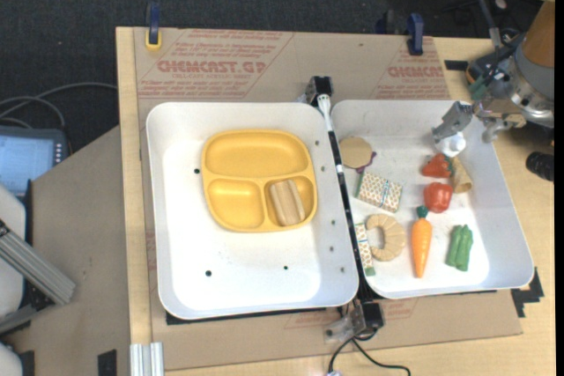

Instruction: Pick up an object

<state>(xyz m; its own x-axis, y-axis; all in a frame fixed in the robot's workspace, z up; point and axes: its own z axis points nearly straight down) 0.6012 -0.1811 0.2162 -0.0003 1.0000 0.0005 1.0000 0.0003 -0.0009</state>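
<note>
My gripper (452, 131) hangs over the far right part of the right bin (507, 224), reaching in from the arm (529, 79) at the right edge. Just below it lie a red toy piece (435, 165) and a tan piece (461, 178). Further toward the front sit a red pepper (438, 196), an orange carrot (421, 246) and a green vegetable (459, 246). To their left are a tan disc (356, 152), a patterned block (380, 189) and a beige ring (385, 238). Nothing shows in the gripper's grasp.
The left bin (176, 251) holds a yellow divided plate (256, 156) with a tan bread-like piece (285, 201) in its lower right compartment. A black divider (333, 156) runs between the bins. Clamps (414, 33) stand at the bench's back edge.
</note>
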